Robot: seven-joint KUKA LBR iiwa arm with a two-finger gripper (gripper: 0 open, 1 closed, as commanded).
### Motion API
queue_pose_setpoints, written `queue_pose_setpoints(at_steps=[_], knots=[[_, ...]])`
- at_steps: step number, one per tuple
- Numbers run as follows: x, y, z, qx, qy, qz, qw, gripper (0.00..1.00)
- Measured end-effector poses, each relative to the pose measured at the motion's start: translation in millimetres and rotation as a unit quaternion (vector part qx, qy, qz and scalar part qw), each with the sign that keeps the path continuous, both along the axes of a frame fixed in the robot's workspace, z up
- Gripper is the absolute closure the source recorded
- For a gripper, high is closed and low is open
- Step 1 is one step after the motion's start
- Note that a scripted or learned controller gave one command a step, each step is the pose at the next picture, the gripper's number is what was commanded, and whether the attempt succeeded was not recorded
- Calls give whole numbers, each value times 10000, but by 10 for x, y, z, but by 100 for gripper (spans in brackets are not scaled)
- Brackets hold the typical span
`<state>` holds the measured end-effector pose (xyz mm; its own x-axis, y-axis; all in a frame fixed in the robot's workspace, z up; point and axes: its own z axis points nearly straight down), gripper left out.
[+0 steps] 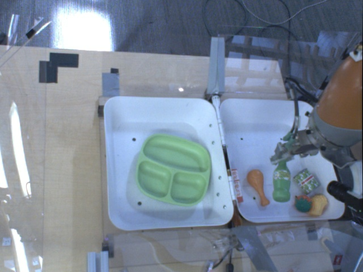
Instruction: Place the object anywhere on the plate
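Green plate [173, 168] w/ 3 compartments sits in the left bin [119, 152]. In the right bin [249, 123]: green bottle [281, 185], drumstick [258, 185], small green-white box [306, 180], yellow-red toy [312, 204] (all near the front). Claw [285, 151] hangs just above the bottle's cap; can't tell if it's open or closed.

— What is the plate [173, 169] made of?
— Green plastic, smooth, with a soft sheen. Both bins [119, 152] look like white plastic, smooth and faintly glossy.
— And the bench [62, 169]?
— Pale wood, matt, with a fine grain.
— The small things?
— The bottle [281, 184] is shiny green plastic; the drumstick [258, 186] is smooth and orange-brown. The arm [340, 103] has a glossy orange band over grey.
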<state>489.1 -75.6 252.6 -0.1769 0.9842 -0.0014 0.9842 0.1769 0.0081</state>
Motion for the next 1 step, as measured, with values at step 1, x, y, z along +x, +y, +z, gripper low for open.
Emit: queue_pose_setpoints(at_steps=[1], knots=[[148,800,-241,-4,22,1046,9945,100]])
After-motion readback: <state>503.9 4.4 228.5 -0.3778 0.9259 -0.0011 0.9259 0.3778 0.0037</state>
